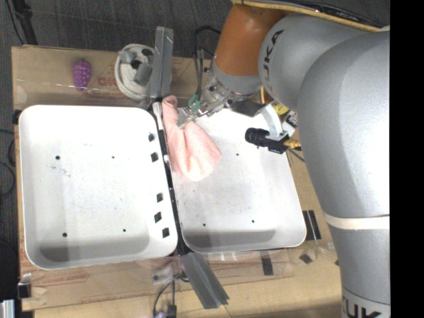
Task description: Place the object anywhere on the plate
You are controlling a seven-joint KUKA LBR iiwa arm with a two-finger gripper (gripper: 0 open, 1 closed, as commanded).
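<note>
Pink cloth hanging from the gripper over the right bin

Metal fingers of the gripper (pixel 194 109) pinch the top of the pink cloth (pixel 191 143), so it droops under its own weight near the divider between the right bin (pixel 265 204) and the left bin (pixel 79 177); its long axis runs from the pinched end down-right to a rounded lower lobe; I can pick out no plate, so the drop spot is unclear

Brown bench (pixel 93 280) bearing two white bins (pixel 86 184), purple grape bunch (pixel 81 73), white rope coil (pixel 132 68).
</note>
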